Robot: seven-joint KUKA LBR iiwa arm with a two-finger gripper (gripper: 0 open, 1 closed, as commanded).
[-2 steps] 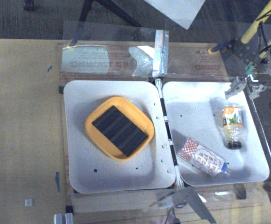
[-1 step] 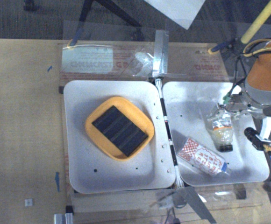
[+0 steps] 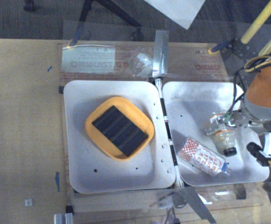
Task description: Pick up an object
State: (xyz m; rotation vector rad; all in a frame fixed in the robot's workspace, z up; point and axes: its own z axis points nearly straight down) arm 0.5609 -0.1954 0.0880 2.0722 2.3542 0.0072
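Note:
In the right bin (image 3: 191, 94), a red-and-white patterned packet (image 3: 202, 157) lies slanted near the front. A small clear bottle (image 3: 224, 139) with a black cap lies just behind it. My gripper (image 3: 222, 120) reaches in from the right and hangs directly over the bottle's far end, among shiny metal parts. The grey arm with its orange band (image 3: 265, 87) stands over the bin's right edge. In the left bin (image 3: 74, 125) rests a yellow-orange rounded dish (image 3: 119, 127) with a black ribbed panel on top.
A metal divider (image 3: 166, 125) runs between the two bins. Taped plastic sheets (image 3: 93, 59) lie on the bench behind them. A black part of the arm (image 3: 256, 152) sits low at the right bin's front right corner. An office chair base stands at the back.

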